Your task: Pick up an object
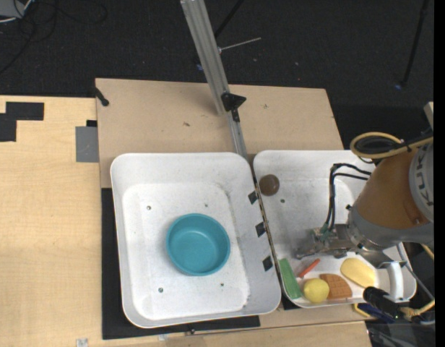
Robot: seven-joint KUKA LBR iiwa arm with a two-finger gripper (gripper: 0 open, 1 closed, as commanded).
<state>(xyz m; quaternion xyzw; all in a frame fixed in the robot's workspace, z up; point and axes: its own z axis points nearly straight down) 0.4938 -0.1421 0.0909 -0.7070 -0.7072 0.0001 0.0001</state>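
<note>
camera view | gripper (309, 250) low in right bin (298, 176) near its front edge; finger opening cannot be told, nothing seen held | yellow lemon (316, 289), orange carrot (308, 267), green stick (288, 277) at front edge; teal bowl (199, 243) mid left bin (136, 172) | pick not yet done

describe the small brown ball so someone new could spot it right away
Look at the right-hand white bin, the one the arm reaches into. Near its top left corner, beside the divider, lies the small brown ball. It sits alone, dull and dark, far from the bright cluster at the bin's bottom edge.
</note>
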